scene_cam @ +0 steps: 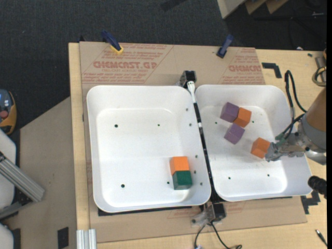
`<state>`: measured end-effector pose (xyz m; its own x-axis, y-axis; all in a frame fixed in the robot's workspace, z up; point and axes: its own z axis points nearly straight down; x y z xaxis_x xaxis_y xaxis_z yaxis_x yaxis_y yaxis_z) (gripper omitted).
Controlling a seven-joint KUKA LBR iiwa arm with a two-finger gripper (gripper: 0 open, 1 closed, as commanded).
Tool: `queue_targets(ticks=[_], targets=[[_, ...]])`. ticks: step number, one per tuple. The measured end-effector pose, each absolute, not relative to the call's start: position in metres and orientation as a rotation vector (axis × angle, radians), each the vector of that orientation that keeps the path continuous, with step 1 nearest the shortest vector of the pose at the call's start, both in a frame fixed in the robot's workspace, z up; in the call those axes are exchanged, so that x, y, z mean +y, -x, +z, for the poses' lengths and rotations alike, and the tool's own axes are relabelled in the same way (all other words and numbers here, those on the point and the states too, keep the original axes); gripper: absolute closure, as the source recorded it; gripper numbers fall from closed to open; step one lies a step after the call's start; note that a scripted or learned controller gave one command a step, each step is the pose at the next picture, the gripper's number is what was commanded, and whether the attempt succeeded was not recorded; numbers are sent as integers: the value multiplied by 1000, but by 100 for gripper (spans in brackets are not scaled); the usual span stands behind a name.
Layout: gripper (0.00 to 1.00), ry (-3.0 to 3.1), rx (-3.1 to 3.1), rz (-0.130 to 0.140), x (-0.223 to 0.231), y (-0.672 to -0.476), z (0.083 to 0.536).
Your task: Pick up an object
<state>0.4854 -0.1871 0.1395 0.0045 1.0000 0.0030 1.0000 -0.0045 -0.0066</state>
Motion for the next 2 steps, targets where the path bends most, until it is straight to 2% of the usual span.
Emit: queue_targets(ticks=[1, 2], targets=[[100, 2233, -2236, -8, -227, -541, 249], [100, 2221, -2237, -7, -193, -623, 273]])
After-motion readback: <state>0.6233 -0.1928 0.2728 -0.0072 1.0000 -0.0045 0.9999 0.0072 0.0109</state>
